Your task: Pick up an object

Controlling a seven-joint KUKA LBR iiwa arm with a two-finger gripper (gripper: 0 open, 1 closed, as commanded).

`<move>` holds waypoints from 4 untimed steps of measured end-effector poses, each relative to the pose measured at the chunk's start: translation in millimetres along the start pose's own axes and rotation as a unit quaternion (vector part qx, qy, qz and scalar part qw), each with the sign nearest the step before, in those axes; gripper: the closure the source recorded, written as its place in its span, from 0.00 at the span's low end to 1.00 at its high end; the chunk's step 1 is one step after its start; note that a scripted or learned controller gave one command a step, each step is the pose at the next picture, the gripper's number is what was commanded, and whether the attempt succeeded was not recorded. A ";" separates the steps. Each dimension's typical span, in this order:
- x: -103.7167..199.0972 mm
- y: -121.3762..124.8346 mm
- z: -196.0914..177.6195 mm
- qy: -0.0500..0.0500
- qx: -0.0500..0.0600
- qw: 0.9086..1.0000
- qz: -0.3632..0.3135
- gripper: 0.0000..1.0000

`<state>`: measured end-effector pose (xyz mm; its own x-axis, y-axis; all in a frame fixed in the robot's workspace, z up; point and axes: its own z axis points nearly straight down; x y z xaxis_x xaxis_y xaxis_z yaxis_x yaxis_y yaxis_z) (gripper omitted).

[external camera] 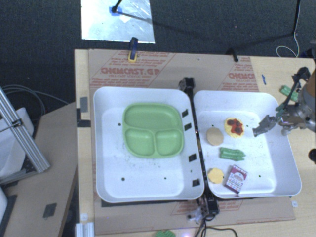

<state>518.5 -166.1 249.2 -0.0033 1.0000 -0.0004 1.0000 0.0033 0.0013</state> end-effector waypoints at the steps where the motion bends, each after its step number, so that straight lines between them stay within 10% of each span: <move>1: -19.1 -8.7 55.4 0.000 0.002 1.000 0.002 0.00; 2: -33.7 27.1 170.0 -0.001 0.000 1.000 0.001 0.00; 4: -38.0 0.9 140.1 0.000 0.000 1.000 0.001 0.00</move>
<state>519.7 -204.1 109.1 -0.0005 1.0000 -0.0008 1.0000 0.0005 0.0023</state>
